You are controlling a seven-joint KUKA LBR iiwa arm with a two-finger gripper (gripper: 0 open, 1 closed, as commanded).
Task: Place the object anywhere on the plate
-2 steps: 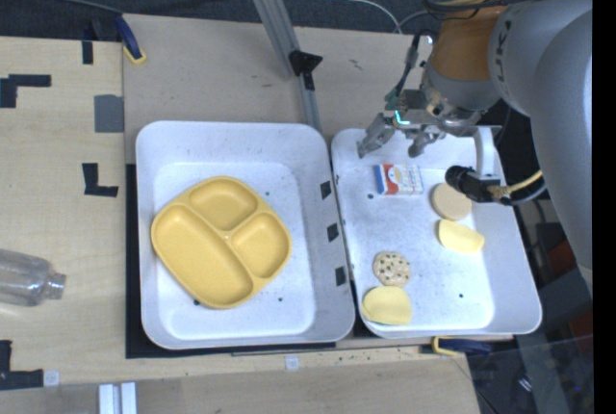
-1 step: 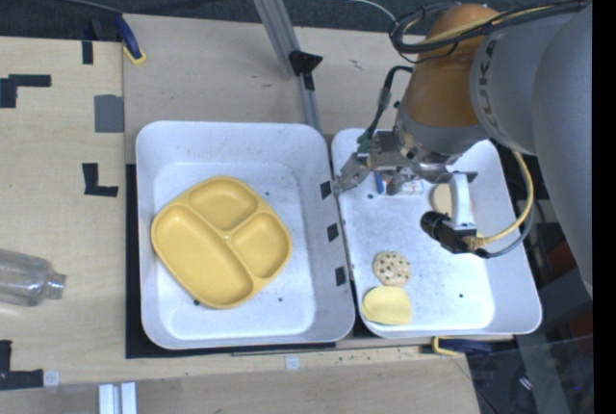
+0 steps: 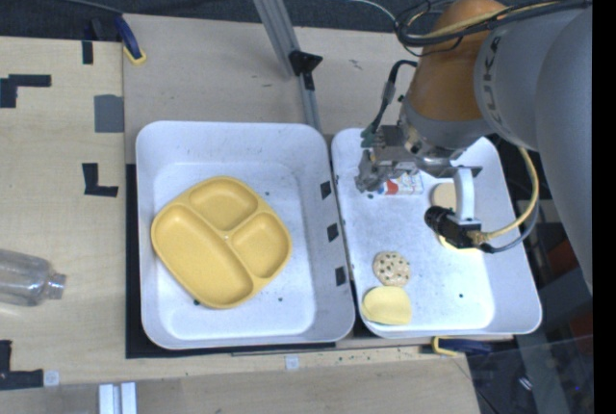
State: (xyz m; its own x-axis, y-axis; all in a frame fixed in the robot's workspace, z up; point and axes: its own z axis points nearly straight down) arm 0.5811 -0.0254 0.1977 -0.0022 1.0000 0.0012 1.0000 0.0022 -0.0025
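A yellow divided plate [image 3: 221, 239] lies in the left bin [image 3: 159, 152]. The right bin [image 3: 500, 297] holds a round speckled cookie [image 3: 391, 267], a pale yellow rounded piece [image 3: 387, 305] near its front left corner, and a beige piece [image 3: 443, 195] partly hidden by the arm. My gripper [image 3: 375, 179] is low over the back left part of the right bin, beside a small red and white item [image 3: 392, 188]. It stands well behind the cookie and right of the plate.
The grey arm with its orange band [image 3: 452, 65] covers the right bin's back right. A black cable [image 3: 462, 234] loops over that bin. A metal pole [image 3: 274, 8] slants in behind the bins. A clear bottle [image 3: 24, 277] lies on the bench at far left.
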